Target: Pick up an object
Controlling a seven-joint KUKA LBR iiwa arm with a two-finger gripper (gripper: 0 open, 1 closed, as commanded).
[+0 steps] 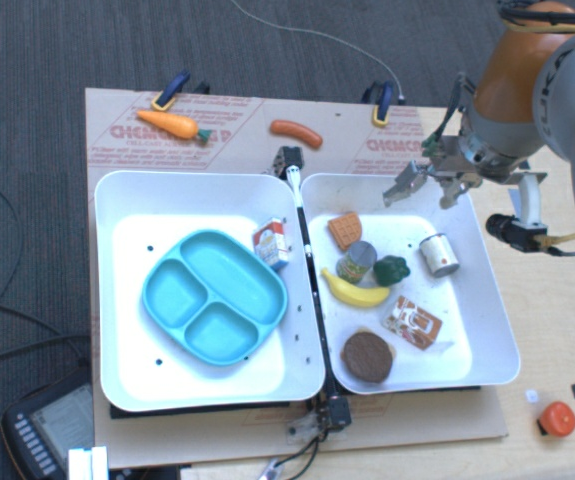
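The grey two-finger gripper (429, 184) hangs over the far edge of the right-hand shallow white bin (495, 318), its two fingers spread apart with nothing between them. No object has been lifted, so the pick has yet to be made. The candidates lie below and in front of it in that bin: a small silver metal can (438, 254) lying on its side is nearest, then a tan waffle-patterned cracker (345, 230), a second grey tin (357, 264) touching a green broccoli floret (391, 269), a yellow banana (354, 289), a red-and-white snack packet (413, 323) and a round brown cookie (367, 356). Judging by this, what remains is choosing one, descending, closing on it and raising it clear.
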